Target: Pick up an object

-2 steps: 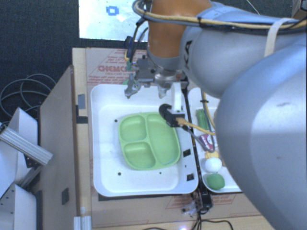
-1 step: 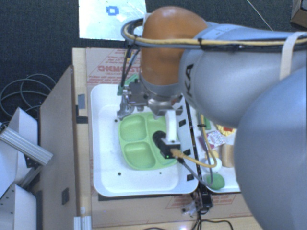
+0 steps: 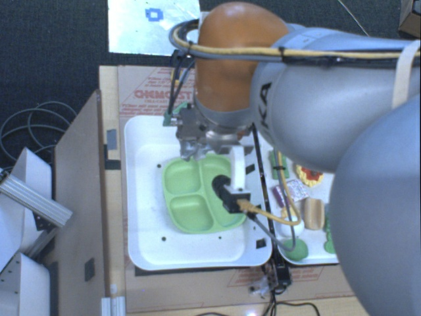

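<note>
Dark carpet and loose cables surround the bench [image 3: 112, 196], which carries two shallow white bins set side by side so the arm can reach both from the right. Cardboard with red print lies under them, probably as padding or a base.

In the left bin [image 3: 148, 242] lies a green divided tray [image 3: 191, 199], flat and slightly turned, taking up much of the floor. It looks like the likeliest thing to be picked here, since the arm's wrist hangs directly above its upper edge. The right bin [image 3: 316, 259] holds a jumble of small items: a tan block [image 3: 313, 212], a red and yellow piece [image 3: 308, 174] and a green round thing [image 3: 297, 249] near the front wall. They are crowded together and partly hidden by the arm.

The gripper [image 3: 197, 151] sits low over the far rim of the tray, below the orange band [image 3: 233, 51]; whether it is apart or together I cannot tell, as the wrist body covers it from this slant. A black connector and yellow cable [image 3: 263, 212] trail across the tray's right side, part of the arm's own wiring.

No object can be seen lifted or clamped, so I judge the pick as not yet accomplished.
</note>
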Tool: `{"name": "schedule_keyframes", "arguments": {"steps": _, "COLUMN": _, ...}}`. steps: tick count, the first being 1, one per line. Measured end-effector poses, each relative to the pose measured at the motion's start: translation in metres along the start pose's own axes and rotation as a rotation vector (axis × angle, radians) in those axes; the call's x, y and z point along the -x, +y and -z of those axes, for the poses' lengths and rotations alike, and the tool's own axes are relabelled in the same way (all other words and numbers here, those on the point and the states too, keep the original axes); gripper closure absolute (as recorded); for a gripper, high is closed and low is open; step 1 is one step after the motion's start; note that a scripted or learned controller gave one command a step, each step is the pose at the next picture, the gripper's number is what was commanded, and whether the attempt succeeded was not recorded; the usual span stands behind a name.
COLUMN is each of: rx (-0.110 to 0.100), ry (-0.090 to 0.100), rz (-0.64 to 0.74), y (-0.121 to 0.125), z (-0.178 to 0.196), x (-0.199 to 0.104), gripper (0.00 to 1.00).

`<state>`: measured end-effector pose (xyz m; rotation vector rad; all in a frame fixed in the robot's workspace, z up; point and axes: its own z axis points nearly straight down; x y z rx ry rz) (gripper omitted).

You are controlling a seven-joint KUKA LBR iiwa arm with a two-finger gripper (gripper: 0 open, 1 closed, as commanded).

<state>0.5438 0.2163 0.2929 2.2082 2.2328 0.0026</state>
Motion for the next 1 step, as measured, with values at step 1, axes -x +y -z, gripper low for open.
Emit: {"name": "schedule_keyframes", "arguments": {"steps": 1, "rx": 0.0, "ry": 0.004, "rz": -0.002, "y": -0.0592, "z": 0.0447, "x": -0.0209, "gripper": 1.0}}
